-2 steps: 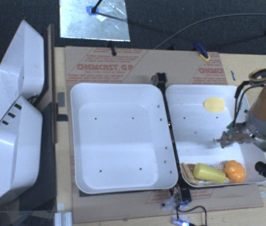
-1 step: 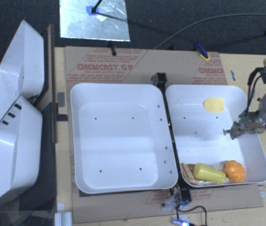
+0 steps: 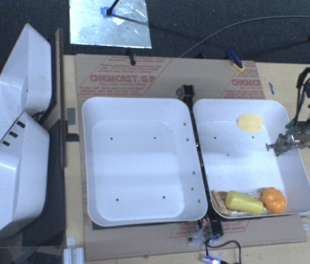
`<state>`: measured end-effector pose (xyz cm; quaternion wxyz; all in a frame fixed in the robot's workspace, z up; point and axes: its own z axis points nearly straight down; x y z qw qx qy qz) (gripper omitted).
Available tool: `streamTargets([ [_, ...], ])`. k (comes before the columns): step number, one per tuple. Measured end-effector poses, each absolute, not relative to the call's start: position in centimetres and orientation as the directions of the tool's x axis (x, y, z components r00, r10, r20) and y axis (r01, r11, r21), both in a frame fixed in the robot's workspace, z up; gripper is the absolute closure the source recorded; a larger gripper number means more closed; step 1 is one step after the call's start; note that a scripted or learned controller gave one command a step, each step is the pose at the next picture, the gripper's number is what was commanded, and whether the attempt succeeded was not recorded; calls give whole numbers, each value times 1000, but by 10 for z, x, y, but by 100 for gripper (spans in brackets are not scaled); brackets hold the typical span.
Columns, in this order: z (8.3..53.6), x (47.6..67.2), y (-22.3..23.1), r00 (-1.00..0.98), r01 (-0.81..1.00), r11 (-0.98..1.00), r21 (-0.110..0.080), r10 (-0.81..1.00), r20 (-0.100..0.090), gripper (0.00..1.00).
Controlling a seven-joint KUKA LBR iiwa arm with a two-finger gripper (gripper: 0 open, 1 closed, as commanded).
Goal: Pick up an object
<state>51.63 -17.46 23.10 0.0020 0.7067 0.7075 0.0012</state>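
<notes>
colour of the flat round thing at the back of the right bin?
Pale yellow disc, plain, no pattern; clear in the camera view.

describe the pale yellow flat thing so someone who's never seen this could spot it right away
Take the right-hand white bin of the two on the bench. Near its far edge, apart from the cluster at its near edge, lies a pale yellow disc. It is flat and round, unlike the yellow bottle-like object and the orange fruit-like object.
</notes>
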Motion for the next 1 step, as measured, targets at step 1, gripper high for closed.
streamTargets([
  [1,259,517,-175,-1,1000,1,3,1000,-1,100],
])
